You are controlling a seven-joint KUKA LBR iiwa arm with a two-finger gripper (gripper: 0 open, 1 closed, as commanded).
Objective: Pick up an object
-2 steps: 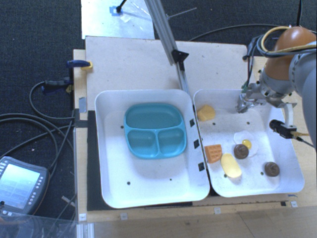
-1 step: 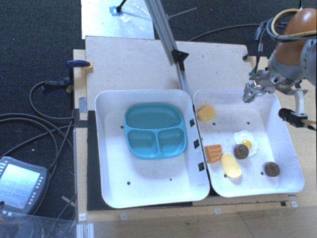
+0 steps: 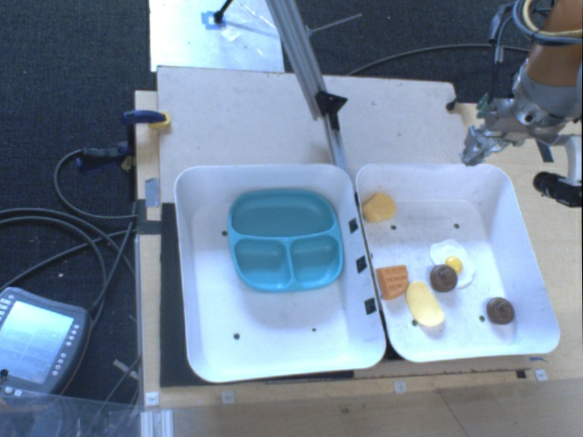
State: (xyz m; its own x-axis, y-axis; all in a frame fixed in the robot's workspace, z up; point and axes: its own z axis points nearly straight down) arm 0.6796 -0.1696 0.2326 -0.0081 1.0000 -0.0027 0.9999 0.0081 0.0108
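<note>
1. The gripper hangs at the upper right, just over the far rim of the right bin; whether it is spread or pressed together I cannot tell, and nothing is seen held in it.
2. The arm above it is grey with an orange band, coming in from the right edge.
3. The right bin holds the loose objects — a yellow-orange piece near its far left corner, an orange block by the left wall, and a pale yellow oval piece just beside that block.
4. A fried egg toy lies mid-bin, with a brown round piece touching its near edge; a second brown round piece sits apart, toward the near right corner.
5. The left bin carries a blue divided tray — three compartments, lying flat.
6. Both bins rest side by side on the worktop.
</note>
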